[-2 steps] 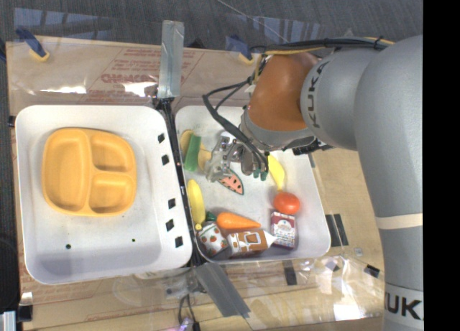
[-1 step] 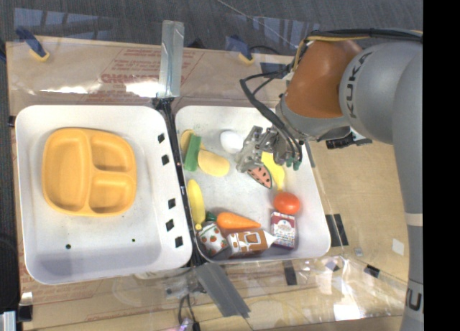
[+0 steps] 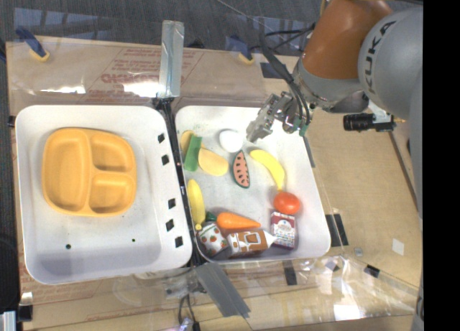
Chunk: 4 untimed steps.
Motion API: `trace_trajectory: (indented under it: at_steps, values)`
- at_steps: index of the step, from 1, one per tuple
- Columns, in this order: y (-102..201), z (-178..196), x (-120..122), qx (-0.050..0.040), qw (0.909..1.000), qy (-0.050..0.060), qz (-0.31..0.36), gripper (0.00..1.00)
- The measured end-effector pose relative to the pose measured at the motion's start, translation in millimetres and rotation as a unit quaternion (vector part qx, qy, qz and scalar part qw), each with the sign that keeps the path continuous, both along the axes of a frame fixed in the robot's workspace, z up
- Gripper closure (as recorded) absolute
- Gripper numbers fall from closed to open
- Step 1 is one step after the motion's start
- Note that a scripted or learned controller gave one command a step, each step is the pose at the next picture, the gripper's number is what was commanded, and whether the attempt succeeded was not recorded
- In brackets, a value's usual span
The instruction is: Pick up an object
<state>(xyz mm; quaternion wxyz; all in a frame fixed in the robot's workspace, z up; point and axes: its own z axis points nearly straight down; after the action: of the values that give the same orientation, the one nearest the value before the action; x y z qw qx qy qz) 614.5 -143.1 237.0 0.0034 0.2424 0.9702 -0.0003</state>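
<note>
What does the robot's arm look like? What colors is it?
The arm is fat, round and grey, with a shiny orange band and dark letters on its side. Thin black cables run beside it. Its end effector is small and silvery metal, with little wires.

The bench bears two white bins side by side.

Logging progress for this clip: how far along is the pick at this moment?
Done: the arm has reached over the right bin. In hand: nothing visible; the pincer hovers above the white egg, beside the banana and watermelon slice. Left: descending, gripping and lifting an object. The toy food all lies in the bin, and the yellow tray sits in the left bin.
</note>
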Motion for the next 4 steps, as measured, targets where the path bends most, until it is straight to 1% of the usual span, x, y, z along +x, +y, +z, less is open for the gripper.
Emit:
trace_trajectory:
  at_steps: [1,2,3,4]
  values:
    - [-69,-29,-8,0.0006,0.9979,0.004,0.065,1.00]
    - [-22,-64,-69,0.0011,0.9798,0.004,0.200,1.00]
    - [-68,-127,-100,0.0007,0.9475,0.004,0.320,1.00]
    - [-67,-126,-100,0.0005,0.9474,0.004,0.320,0.00]
